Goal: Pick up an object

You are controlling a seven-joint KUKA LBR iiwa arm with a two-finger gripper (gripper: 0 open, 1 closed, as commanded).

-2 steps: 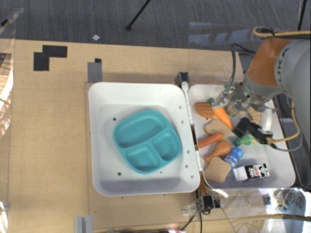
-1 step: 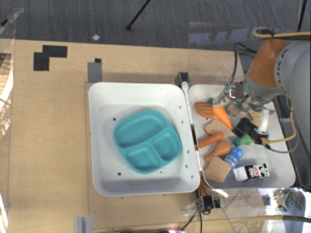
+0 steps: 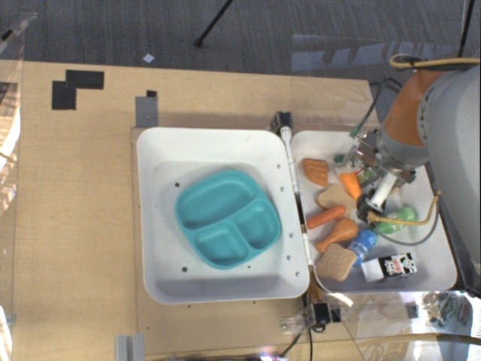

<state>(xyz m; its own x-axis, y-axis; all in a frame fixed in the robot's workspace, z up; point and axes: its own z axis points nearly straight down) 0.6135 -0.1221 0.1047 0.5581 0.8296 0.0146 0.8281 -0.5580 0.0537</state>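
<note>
**Right bin: 9 toy items, arm over its far side**

Left bin (image 3: 150,201): 1 teal divided plate (image 3: 225,218), three compartments. Right bin (image 3: 443,273): 2 bread slices (image 3: 331,197) (image 3: 336,262), 2 carrots, long one (image 3: 326,217) and short one (image 3: 350,184), 1 drumstick (image 3: 340,234), 1 blue bottle (image 3: 363,243), 1 black-and-white carton (image 3: 391,265), 1 green piece (image 3: 400,216), 1 orange wedge (image 3: 316,172).

Arm comes in from the right, wrist bent down into the right bin. Gripper (image 3: 367,173) sits just beside the short carrot. Clenched or released: can't tell. No item visibly in it.
</note>
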